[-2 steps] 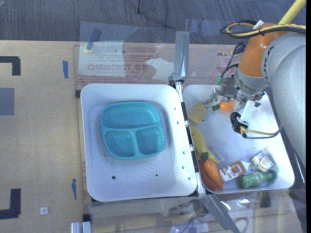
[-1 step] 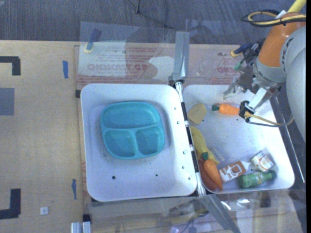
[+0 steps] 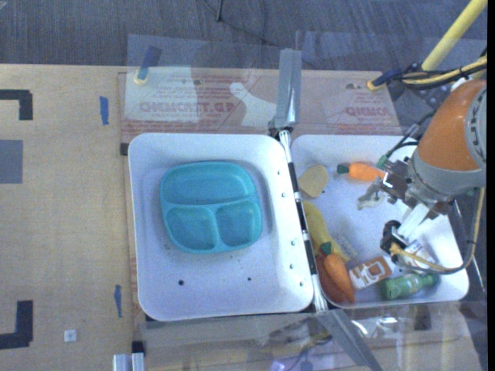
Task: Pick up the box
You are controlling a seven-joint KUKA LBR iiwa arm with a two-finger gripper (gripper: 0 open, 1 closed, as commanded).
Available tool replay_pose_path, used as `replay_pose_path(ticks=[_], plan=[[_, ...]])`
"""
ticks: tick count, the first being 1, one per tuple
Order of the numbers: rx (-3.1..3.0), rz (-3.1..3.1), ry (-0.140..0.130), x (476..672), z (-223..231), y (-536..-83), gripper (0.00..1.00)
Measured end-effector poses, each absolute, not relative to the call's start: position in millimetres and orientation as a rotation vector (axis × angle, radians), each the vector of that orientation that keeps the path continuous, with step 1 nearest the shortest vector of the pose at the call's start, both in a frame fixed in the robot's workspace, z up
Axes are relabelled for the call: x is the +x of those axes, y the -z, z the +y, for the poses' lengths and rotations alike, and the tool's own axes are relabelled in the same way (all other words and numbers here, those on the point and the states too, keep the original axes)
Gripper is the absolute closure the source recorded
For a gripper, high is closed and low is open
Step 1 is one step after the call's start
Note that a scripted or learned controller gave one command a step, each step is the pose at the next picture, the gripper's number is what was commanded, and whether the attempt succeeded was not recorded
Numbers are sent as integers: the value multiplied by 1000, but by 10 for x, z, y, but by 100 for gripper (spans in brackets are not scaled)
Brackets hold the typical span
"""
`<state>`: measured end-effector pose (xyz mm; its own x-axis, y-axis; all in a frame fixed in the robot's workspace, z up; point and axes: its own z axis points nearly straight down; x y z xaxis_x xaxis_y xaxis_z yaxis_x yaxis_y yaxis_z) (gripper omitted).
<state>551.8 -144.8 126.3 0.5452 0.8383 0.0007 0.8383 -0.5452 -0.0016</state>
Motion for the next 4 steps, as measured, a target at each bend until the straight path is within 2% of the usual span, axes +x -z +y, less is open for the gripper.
replay_pose_path(ticks=[1,2,3,4], plan=[[-2648,-1686,-6,6439,-1434,-871,0],[-2524,-1874,1,6450,-1194,-1597,0],[-2532,-1867,11,5790,-1133,-887,0],[-2595,-1777,5,6423,-1248,-876,0]])
